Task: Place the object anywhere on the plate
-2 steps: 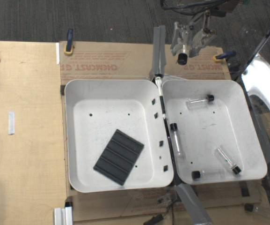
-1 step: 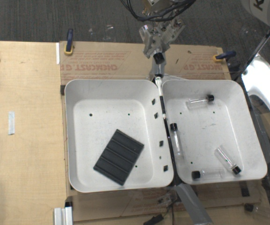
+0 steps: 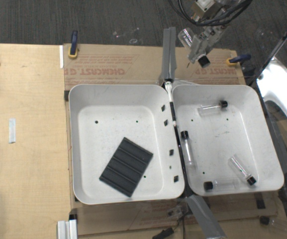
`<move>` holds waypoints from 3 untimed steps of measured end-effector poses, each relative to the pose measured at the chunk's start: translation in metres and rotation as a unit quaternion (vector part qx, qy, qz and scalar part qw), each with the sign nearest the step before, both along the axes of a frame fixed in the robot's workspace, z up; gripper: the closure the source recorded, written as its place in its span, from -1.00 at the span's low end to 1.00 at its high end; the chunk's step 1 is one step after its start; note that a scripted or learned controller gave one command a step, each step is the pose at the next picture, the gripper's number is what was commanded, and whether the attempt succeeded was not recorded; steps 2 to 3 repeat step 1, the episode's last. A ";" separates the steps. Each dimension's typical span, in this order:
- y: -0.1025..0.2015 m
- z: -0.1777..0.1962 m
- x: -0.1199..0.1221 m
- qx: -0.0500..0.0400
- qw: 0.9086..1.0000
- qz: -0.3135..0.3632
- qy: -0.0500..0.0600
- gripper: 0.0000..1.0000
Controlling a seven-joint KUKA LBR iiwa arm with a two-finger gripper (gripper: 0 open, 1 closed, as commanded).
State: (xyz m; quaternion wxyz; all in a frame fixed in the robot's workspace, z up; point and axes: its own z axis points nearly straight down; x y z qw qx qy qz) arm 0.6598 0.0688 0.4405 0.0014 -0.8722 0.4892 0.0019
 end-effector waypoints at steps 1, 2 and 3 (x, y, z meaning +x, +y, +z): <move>-0.074 -0.001 -0.011 0.001 0.987 0.159 0.000 1.00; -0.074 -0.001 -0.011 0.001 0.987 0.159 0.000 1.00; -0.074 -0.001 -0.011 0.001 0.987 0.159 0.000 1.00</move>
